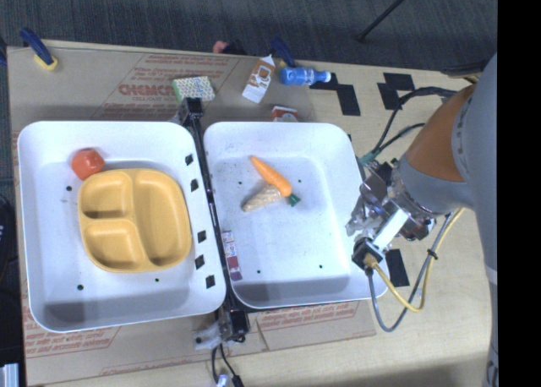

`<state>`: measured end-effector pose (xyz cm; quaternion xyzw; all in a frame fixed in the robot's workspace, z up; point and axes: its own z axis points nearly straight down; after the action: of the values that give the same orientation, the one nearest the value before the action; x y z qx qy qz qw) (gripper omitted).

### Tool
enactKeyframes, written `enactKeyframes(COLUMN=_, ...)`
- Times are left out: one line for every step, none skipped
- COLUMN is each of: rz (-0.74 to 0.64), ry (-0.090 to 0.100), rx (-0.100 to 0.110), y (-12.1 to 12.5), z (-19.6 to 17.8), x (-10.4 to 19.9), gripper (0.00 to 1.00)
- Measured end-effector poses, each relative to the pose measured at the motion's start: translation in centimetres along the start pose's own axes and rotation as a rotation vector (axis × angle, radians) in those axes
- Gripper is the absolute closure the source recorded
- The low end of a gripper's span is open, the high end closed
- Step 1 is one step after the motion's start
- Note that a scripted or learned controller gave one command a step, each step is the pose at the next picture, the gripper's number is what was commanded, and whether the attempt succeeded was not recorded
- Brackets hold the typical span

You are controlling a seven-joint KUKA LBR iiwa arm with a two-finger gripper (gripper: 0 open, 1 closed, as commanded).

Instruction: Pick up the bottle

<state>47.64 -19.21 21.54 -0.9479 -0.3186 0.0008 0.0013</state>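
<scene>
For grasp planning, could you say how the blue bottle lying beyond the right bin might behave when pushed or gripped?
The blue bottle lies on its side, so a nudge would probably roll it. It looks small and plastic, so it is likely light, and its round body may slip between fingers.

The white bin [287, 250] beside the jaws looks like smooth, faintly glossy plastic. The yellow tray [133, 218] well away from them is smooth matt plastic, and the tabletop [110, 81] wears matt printed cardboard.
</scene>
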Motion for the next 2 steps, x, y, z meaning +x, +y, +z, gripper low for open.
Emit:
enactKeyframes(rz=0.268, ry=0.000, rx=0.000, y=1.2, z=1.4, x=-1.0, gripper=1.00)
enactKeyframes(rz=0.327, ry=-0.001, rx=0.005, y=1.4, z=3.1, x=-1.1, gripper=1.00)
